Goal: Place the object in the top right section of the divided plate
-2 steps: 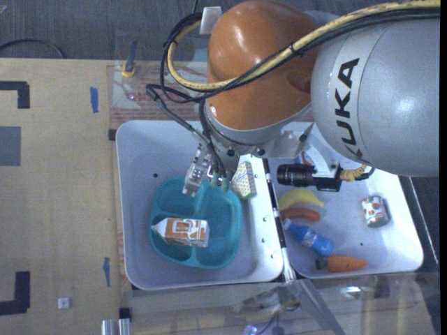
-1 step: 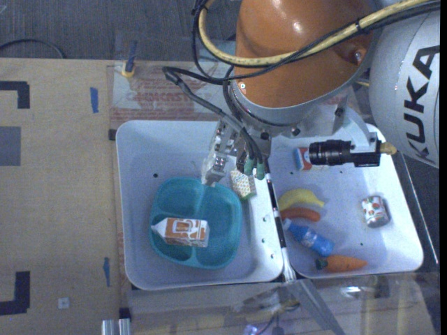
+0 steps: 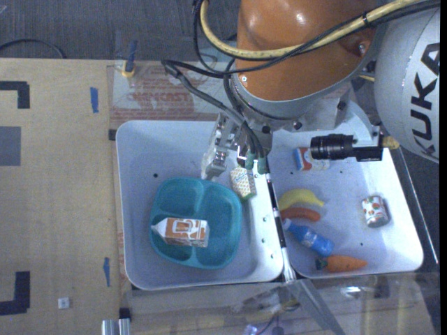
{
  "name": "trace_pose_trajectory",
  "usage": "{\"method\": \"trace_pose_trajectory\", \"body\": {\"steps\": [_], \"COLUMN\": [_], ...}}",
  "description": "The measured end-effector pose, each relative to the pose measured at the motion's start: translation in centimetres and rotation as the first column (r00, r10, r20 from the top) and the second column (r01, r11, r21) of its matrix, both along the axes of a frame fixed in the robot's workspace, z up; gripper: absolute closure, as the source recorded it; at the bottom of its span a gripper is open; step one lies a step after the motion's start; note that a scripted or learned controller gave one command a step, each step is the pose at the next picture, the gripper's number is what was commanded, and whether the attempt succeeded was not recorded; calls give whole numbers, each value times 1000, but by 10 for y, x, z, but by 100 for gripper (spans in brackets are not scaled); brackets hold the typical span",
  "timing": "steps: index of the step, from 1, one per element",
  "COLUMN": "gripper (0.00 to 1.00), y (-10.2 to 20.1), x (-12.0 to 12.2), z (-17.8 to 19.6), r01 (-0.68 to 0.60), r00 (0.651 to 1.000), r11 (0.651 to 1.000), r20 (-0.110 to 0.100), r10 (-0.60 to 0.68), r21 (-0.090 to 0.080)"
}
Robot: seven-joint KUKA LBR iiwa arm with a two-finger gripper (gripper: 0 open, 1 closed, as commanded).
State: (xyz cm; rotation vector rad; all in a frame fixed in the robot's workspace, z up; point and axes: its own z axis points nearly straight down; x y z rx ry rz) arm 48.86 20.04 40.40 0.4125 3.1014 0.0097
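Pincer [image 3: 230,160] hangs over the upper right rim of the teal divided plate [image 3: 198,222], in the left bin [image 3: 133,187]. Whether it is apart or together I cannot tell. A small patterned object [image 3: 243,181] sits just below it, by the plate's top right section; whether the two touch is unclear. Further down-left, an orange-and-white carton [image 3: 181,232] lies in the plate's lower left section. Off right, the other bin [image 3: 401,208] bears a banana [image 3: 302,199], blue bottle [image 3: 309,239], carrot [image 3: 342,262] and can [image 3: 375,211].

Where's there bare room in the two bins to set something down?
Left bin: open floor left of the teal plate. The carton fills its lower left section. Right bin: bare middle between banana and can. Crowded at the gripper.
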Motion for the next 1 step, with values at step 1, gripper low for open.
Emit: {"method": "trace_pose_trajectory", "body": {"steps": [1], "gripper": [100], "y": [-12], "x": [-8], "z": [-146], "r01": [164], "r00": [986], "r11": [987], "r20": [-12], "r10": [-164], "r21": [-2]}}
